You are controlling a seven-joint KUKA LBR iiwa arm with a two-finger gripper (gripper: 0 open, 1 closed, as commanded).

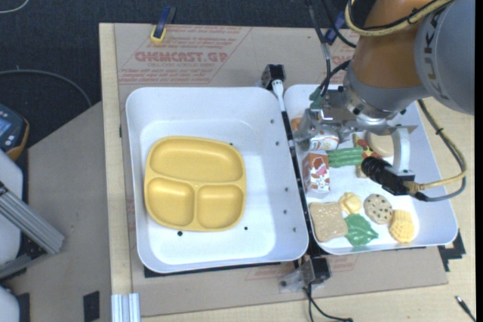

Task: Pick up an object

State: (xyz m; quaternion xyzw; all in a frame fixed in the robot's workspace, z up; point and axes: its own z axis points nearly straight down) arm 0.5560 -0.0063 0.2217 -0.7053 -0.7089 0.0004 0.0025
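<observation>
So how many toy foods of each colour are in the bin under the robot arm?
Counting the ones I can see in the right bin; the arm may hide more.
Green: 2, a pod shape and a leafy piece
Yellow: 2, a waffle and a small chunk
Tan or brown: 2, a bread slice and a cookie
Red and white: 1, a packet
Total: 7

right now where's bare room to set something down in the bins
Left bin: bare white floor runs all around the yellow tray, widest along the top edge and down the right wall. Right bin: crowded, with toast, cookie, waffle, carton and the arm above.
</observation>
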